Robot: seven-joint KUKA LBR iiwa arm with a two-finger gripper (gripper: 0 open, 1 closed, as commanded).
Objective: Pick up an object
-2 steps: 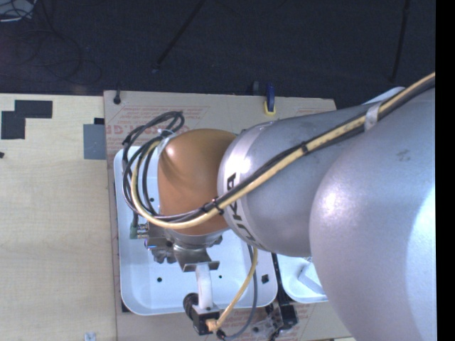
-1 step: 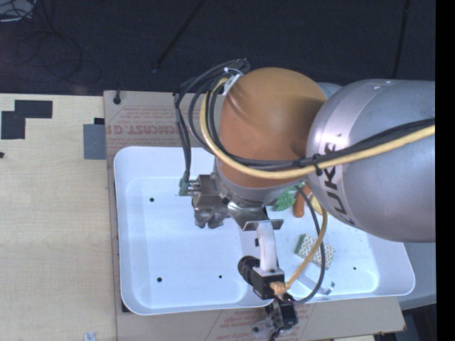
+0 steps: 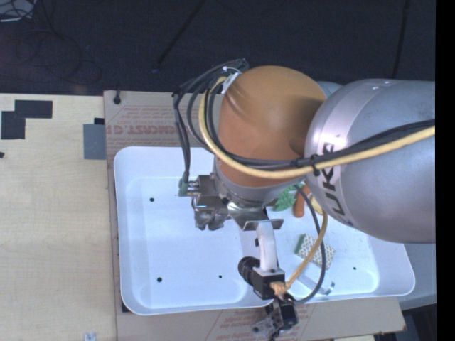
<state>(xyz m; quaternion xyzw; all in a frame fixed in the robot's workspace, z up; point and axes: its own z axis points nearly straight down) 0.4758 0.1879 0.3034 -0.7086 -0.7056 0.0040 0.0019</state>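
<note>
My gripper hangs low over the middle of a white bin, mostly hidden under the orange wrist band and grey arm. Nothing shows beneath it but bare bin floor. To its right, part-hidden by the arm, lie a green leafy piece and a small orange carrot-like thing. A pale tile with a dotted pattern lies further toward the bin's front right, crossed by the yellow cable.
The bin rests on brown cardboard that sticks out at the back and front. A pale wooden bench top with dark square marks lies to the left. The bin's left half shows bare white floor with a few small dark dots.
</note>
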